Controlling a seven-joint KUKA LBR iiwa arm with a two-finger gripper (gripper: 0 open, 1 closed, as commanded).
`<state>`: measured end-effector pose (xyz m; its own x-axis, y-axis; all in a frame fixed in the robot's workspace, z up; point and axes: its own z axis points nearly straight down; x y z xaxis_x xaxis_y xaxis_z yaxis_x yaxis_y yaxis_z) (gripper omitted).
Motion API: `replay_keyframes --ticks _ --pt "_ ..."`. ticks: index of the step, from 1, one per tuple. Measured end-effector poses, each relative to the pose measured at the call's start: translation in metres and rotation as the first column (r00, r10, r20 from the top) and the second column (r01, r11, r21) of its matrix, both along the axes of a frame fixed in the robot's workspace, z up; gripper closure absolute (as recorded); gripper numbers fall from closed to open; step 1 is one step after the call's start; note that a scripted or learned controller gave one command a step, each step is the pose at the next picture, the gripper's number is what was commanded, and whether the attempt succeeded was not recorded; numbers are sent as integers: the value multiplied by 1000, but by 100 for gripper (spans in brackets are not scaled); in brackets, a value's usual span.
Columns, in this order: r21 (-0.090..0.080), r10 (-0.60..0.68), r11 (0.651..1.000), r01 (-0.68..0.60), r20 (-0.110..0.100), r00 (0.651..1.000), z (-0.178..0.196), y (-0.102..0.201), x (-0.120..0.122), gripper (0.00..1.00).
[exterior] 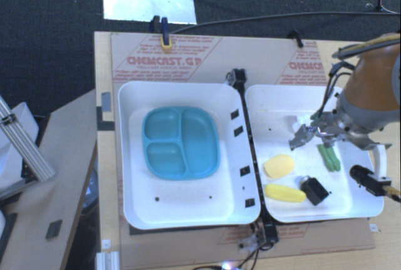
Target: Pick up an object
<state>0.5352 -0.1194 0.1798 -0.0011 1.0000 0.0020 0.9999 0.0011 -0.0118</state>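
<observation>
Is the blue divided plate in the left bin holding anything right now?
Empty. The blue three-compartment plastic plate lies flat in the left white bin, and all three compartments show bare blue surface.

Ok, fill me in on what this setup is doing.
A robot arm reaches over the right bin, its gripper hanging above the bin floor near a green object. Two yellow objects and a black block lie nearby. The left bin holds a blue divided plate.
</observation>
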Motion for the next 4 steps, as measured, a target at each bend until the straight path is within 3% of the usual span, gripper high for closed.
replay_keyframes --ticks 1,3,4 --pt "-2 3 1000 -3 13 1000 7 0 3 0" --pt "-1 -1 1000 1 12 1000 -97 1 5 0" --pt "-2 -1 1000 1 16 1000 -95 1 6 0"
